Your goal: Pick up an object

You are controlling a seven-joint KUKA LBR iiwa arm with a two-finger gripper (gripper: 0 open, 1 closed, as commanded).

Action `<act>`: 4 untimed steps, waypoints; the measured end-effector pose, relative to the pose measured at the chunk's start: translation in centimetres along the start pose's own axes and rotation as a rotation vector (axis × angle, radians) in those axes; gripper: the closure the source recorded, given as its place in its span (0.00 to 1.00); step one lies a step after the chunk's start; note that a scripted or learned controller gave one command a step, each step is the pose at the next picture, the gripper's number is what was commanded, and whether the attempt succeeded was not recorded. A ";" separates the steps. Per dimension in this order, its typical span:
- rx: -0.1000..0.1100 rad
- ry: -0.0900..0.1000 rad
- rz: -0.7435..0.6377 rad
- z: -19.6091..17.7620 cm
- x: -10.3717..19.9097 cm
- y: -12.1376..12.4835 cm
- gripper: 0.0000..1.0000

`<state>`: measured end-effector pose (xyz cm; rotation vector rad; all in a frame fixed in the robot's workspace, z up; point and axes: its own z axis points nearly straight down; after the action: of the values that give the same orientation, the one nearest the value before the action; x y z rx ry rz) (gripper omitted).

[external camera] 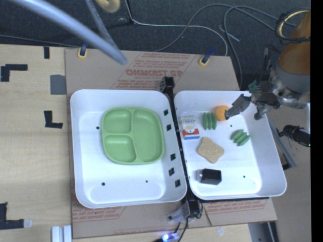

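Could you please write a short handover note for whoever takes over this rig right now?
Tool: over the right white bin's upper right area, beside the small orange ball; nothing seen held.
Right bin: orange ball, two green ridged pieces, tan bread-shaped slice, small red-and-white carton, black rectangular block.
Left white bin: green divided plate.
Done: nothing picked yet.
Left: grasp and lift one object.

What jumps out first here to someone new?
The green divided plate sits alone in the left bin. The right bin holds the small items: orange ball, toast slice, black block. The tool hovers beside the ball.
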<state>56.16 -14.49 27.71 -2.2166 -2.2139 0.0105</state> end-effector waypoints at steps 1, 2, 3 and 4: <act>-0.010 -0.002 -0.003 -0.5 0.0 0.2 0.00; -0.003 -0.001 -0.002 5.7 0.6 0.6 0.00; -0.004 -0.001 -0.002 10.7 1.4 1.0 0.00; -0.004 -0.002 -0.002 15.3 1.2 0.4 0.00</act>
<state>56.36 -13.29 12.45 -2.2177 -2.2185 0.0076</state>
